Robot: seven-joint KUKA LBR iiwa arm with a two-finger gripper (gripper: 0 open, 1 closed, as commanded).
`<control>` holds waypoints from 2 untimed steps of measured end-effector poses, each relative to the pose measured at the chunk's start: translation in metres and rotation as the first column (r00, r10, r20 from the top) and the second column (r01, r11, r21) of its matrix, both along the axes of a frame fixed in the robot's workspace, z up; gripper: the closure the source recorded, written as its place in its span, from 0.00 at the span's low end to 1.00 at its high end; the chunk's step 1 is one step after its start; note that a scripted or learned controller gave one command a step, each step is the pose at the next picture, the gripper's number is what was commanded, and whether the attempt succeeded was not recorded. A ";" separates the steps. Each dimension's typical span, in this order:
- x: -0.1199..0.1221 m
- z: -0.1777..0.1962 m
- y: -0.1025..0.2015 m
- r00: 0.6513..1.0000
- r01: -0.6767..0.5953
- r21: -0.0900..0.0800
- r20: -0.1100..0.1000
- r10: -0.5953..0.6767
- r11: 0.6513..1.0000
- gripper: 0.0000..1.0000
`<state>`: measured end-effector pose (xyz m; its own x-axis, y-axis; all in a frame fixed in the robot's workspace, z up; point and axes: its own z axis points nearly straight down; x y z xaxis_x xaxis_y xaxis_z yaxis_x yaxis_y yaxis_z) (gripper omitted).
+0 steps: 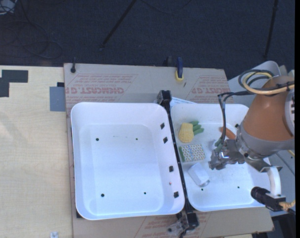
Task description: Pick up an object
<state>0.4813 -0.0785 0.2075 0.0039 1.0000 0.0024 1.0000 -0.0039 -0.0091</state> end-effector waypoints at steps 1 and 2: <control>0.024 0.078 -0.029 1.000 -0.005 -0.005 0.015 0.005 1.000 1.00; -0.008 0.078 -0.117 1.000 0.005 -0.005 0.006 -0.005 1.000 1.00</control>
<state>0.4734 -0.1959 0.2850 0.0084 1.0000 -0.0030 1.0000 -0.0084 -0.0030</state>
